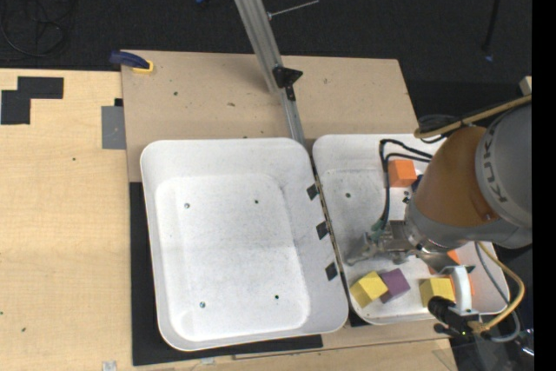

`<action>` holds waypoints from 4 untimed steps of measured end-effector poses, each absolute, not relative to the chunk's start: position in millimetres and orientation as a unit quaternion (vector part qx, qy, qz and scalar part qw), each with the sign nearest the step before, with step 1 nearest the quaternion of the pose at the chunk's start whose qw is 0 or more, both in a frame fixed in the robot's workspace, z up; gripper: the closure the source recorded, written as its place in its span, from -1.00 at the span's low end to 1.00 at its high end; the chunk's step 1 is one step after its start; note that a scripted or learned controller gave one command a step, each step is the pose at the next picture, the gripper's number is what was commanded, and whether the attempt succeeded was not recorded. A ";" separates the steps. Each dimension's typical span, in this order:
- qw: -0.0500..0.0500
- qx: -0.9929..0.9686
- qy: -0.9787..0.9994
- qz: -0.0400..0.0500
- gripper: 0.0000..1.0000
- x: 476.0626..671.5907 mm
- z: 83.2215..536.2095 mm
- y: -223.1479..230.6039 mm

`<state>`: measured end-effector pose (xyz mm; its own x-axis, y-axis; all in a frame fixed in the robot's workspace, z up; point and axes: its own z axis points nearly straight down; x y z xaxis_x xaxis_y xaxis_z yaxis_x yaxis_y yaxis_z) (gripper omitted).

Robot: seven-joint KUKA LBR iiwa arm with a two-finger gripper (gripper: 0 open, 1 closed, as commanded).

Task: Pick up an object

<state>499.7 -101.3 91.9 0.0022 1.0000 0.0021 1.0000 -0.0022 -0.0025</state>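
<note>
Blocks sit in the right bin (347,154): we see a yellow block (368,288) touching a purple block (395,282). The gripper (360,252) hangs just above them; we cannot tell its state.

Both bins: left bin (230,326) and right bin (347,154) look like white plastic, matt with fine dark speckle. Bench (208,96) is bare wood board, matt, light brown. Slanted rail (252,13) at top centre is ribbed bare metal, slight sheen. Arm (460,187) at right has a smooth orange band, semi-gloss, and grey casing.
</note>
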 end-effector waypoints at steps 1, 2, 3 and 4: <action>0.003 -0.711 -0.704 0.000 1.00 499.1 102.5 -102.7; -0.001 -0.707 -0.707 -0.001 1.00 507.6 149.4 -108.2; -0.001 -0.707 -0.707 -0.001 1.00 506.1 203.1 -99.1; 0.000 -0.707 -0.707 0.000 1.00 506.4 210.8 -100.4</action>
<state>506.4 -100.4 210.8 -0.0007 1.0000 0.0002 1.0000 0.0007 -0.0007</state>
